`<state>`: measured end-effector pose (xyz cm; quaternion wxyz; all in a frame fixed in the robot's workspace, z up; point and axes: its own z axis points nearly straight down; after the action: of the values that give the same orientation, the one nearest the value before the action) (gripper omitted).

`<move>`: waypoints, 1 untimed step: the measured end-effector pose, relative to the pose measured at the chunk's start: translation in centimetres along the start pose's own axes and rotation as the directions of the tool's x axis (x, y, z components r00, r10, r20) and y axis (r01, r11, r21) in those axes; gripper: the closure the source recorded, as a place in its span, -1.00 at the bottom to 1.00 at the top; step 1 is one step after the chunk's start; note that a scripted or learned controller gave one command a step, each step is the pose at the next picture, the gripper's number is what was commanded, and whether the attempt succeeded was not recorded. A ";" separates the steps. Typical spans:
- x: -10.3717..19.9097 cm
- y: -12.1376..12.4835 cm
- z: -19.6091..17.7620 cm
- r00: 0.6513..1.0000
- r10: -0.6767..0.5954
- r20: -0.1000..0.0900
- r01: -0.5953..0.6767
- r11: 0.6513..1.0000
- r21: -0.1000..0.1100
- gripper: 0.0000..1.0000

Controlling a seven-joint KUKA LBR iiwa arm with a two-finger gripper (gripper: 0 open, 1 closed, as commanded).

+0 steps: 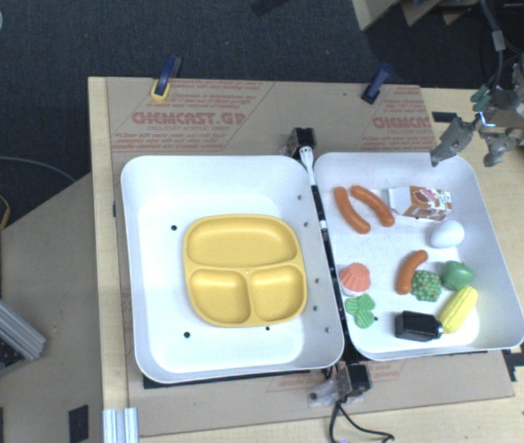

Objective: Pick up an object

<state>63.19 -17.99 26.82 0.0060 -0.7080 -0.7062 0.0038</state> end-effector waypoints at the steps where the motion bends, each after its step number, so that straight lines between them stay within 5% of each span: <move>1: 0.1 0.2 -0.8 1.000 -0.003 0.003 0.003 1.000 -0.013 -1.00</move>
<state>63.41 -17.94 27.58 0.0005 -0.7070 -0.7072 0.0002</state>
